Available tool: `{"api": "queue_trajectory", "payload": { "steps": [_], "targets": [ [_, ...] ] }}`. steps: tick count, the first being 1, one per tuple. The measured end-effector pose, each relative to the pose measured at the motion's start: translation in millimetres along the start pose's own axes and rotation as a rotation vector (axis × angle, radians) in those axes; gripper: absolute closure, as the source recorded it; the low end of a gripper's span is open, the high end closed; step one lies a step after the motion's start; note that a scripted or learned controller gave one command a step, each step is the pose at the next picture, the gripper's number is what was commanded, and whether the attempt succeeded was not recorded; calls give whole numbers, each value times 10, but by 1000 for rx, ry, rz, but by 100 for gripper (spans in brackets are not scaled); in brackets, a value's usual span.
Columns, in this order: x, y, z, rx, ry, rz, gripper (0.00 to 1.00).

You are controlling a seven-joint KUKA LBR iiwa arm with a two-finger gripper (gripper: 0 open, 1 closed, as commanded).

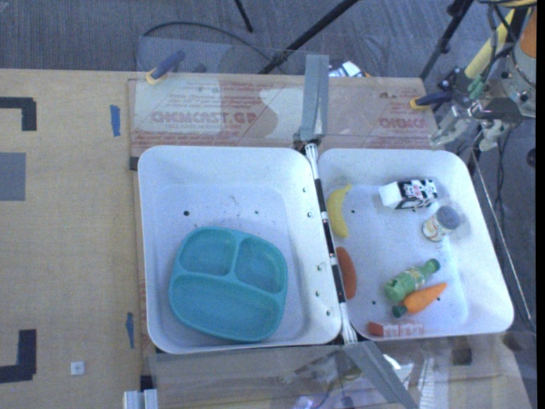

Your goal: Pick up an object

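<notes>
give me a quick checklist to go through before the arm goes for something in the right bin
1. Gripper free of any load: ok, it sits above the right bin's far corner with nothing seen between its fingers.
2. Fingers open: cannot tell, too small and blurred.
3. Targets in the right bin: ok, banana, sausage, green bottle, carrot, toy cow.
4. Isolated target: ok for the toy cow; not ok for bottle and carrot, which touch.
5. Away from the walls: not ok for banana and sausage, which lie along the divider side.
6. Left bin: holds just a teal plate, not a concern.
</notes>
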State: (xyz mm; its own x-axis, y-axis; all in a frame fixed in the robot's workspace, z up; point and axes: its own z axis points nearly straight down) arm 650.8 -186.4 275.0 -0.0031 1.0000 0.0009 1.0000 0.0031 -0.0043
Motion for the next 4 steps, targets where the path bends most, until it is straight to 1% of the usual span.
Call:
{"api": "queue_trajectory", "payload": {
  "steps": [1, 2, 3, 4],
  "targets": [
    [125, -275, 1827, -4, -1, 31, 0],
    [128, -265, 1753, -4, -1, 31, 100],
    [127, -266, 1754, -4, -1, 31, 0],
    [127, -257, 1679, -4, 0, 31, 100]
  ]
}}
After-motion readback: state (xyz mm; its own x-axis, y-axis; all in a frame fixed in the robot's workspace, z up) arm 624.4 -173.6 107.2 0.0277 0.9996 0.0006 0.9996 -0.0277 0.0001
